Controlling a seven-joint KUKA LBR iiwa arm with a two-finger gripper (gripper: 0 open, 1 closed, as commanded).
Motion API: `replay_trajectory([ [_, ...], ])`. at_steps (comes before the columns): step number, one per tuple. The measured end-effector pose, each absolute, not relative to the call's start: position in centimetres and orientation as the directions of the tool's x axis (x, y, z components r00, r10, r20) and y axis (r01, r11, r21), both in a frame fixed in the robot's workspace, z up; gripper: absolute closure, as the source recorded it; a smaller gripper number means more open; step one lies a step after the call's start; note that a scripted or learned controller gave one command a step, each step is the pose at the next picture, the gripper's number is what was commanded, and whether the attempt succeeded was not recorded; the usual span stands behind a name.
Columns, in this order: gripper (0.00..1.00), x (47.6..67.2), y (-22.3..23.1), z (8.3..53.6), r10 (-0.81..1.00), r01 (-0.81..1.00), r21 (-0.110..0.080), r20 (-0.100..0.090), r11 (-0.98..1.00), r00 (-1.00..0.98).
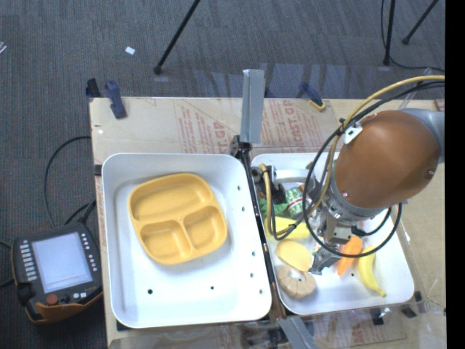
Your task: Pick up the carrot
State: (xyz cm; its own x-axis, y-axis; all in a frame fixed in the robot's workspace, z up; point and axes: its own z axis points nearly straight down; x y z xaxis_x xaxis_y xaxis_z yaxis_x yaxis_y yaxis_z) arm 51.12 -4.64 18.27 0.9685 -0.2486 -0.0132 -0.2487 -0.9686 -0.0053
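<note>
From where I stand, the worktop (182, 122) carries two shallow white bins next to each other. The left bin (123, 289) has a yellow divided plate (178, 217) lying flat in it, with three compartments. The right bin (399, 278) is the crowded one, and the arm (385, 162) comes in over it from the right, its big orange band covering much of the back part of that bin.

Below the wrist, the claw (325, 257) hangs low over the middle of the right bin, with black cables looping around it. The carrot (348, 254) lies just to the right of the claw, tilted, its orange body very near the dark metal parts or perhaps touching them. Whether the carrot is between the claw's parts, and how wide the claw stands, I cannot tell from this angle, because the wrist and cables hide it.

Beside the carrot, nearer the right wall, lies a banana (370, 273). A pale yellow rounded piece (293, 254) lies left of the claw, and a beige round bread-like thing (296, 283) is near the front wall. Something green (288, 202) sits further back, partly under the cables.

On the floor at the left is a control pendant (57, 271) with a grey screen.
</note>
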Motion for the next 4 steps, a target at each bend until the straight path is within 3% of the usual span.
replay_trajectory([
  [1, 0.00, 48.4, -10.3, 12.4, -0.222, -0.222, -0.004, -0.017, -0.975, 0.975],
  [2, 0.00, 52.8, -16.7, 15.3, -0.251, -0.251, -0.005, -0.008, -0.968, 0.968],
  [3, 0.00, 52.4, -16.3, 9.0, -0.292, -0.292, -0.003, 0.002, -0.956, 0.956],
  [4, 0.00, 50.9, -15.3, 9.2, -0.284, -0.284, -0.004, 0.011, -0.959, 0.959],
])
